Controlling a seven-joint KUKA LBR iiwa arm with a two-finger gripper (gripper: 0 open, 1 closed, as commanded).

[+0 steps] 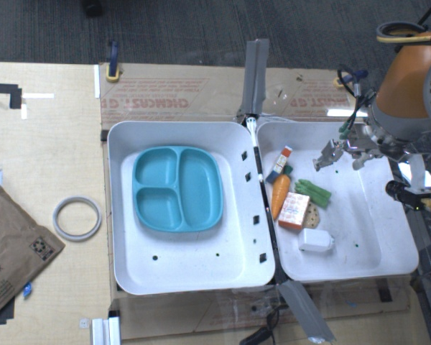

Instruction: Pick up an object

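The arm (pixel 406 85) is running off the right edge (wrist partly cut off); the pincer (pixel 343 154) is hanging spread open, gripping nothing, above the right bin (pixel 359 261).

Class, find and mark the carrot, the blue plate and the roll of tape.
carrot (pixel 280 192), camera view, middle of its orange body
blue plate (pixel 178 189), camera view, central divider
roll of tape (pixel 77 217), camera view, its ring

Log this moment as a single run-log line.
arm: over right bin | gripper: above bin floor, nothing seen held | carrot, green piece, box, white block: in right bin | blue tray: left bin
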